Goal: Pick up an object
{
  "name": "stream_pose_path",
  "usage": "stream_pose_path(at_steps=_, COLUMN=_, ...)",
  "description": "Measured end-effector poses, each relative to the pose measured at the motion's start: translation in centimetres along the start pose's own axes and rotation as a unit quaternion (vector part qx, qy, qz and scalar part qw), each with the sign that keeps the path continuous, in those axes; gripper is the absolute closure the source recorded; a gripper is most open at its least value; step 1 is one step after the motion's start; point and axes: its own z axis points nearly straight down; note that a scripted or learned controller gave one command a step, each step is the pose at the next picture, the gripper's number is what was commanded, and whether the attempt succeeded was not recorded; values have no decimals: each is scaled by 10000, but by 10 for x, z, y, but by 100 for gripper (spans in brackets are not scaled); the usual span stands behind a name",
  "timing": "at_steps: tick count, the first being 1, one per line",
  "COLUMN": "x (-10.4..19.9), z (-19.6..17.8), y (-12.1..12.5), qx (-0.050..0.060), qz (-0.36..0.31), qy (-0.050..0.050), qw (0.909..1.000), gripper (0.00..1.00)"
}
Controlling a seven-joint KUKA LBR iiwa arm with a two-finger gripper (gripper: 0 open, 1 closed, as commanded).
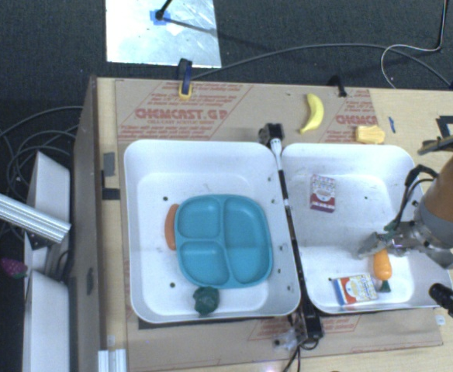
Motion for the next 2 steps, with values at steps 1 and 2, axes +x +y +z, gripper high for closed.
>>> stream_pose_path(at_steps=1, x=0, z=-11, y=1, qx=-13, qz=-5, qy=3, qw=10000, gripper=100)
stream_pose_path(at_steps=2, x=68, z=-171, y=37, qx=-22, qz=-16, qy=-3, qw=10000, gripper=100)
